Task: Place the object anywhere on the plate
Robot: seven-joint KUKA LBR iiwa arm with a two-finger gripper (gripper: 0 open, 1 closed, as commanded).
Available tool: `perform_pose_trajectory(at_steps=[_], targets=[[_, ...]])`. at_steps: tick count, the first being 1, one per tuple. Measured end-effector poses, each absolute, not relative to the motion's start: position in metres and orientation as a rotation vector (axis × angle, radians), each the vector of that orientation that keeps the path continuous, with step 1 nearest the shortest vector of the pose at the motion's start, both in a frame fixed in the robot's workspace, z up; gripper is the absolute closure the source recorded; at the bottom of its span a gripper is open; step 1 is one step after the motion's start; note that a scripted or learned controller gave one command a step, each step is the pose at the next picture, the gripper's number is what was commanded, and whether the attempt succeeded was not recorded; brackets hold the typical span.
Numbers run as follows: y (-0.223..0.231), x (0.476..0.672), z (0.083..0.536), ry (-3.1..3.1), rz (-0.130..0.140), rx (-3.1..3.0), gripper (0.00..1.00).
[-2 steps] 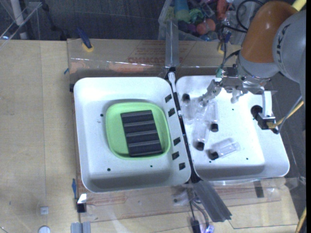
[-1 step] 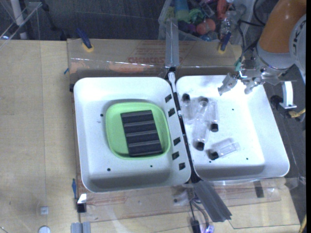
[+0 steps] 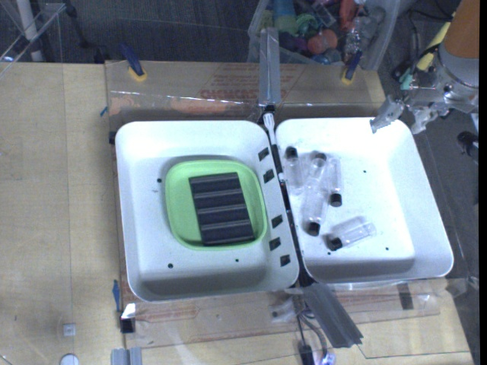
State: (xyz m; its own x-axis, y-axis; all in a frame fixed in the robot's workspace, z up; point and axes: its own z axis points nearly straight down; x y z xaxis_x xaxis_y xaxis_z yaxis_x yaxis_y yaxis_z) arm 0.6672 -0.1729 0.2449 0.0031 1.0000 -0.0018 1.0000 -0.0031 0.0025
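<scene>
A green plate [image 3: 176,179] lies in the left bin [image 3: 137,147]. On the plate rests a black ribbed rectangular block [image 3: 221,207], covering most of its middle. Several small clear bottles with black caps [image 3: 313,179] lie in the right bin [image 3: 396,204], one of them [image 3: 350,232] apart near the front. My gripper [image 3: 397,123] hangs over the far right corner of the right bin, well away from the bottles. It is open, with nothing between its fingers [image 3: 379,123].
A raised divider with black clips [image 3: 272,196] separates the two bins. A clear tub of colourful toys [image 3: 323,14] stands behind the bench. Cables and a bracket [image 3: 327,322] sit at the front edge.
</scene>
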Motion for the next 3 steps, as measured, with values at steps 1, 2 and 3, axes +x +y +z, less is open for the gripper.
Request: perform_pose_trajectory(at_steps=[1, 2, 3], targets=[[-0.217, 0.667, 0.311, 2.239, 0.0, 2.2, 0.0], [-0.221, 0.668, 0.436, 2.192, 0.0, 2.247, 0.0], [-0.219, 0.667, 0.436, 2.079, -0.001, 2.354, 0.0]])
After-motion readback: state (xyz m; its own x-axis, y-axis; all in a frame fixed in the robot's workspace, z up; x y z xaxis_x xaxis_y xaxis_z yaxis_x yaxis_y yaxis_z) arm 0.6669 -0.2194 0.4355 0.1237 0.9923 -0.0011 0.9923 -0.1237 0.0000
